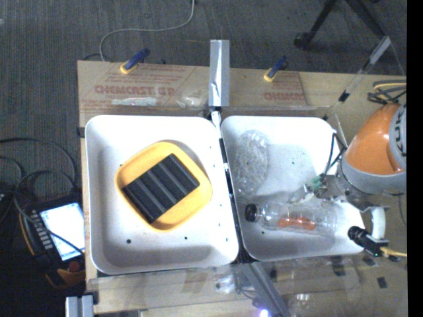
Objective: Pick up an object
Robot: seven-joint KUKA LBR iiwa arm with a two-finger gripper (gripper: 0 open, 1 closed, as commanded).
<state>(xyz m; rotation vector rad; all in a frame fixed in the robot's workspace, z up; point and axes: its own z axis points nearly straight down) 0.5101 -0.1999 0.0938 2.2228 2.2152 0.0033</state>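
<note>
Hovering: pincer (322, 185) over clear bottle (291, 216) | right bin (277, 127) | grip state unclear

Grey carpet floor (53, 18), office chair base (337, 5) top-R.

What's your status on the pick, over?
Claw low in right bin, state unclear. Clear plastic bottle lying beside it, not seen gripped. Yellow-and-black object sits in left bin.

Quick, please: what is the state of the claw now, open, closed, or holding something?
Claw: cannot be told; it sits low in the right bin beside the clear plastic bottle.
</note>
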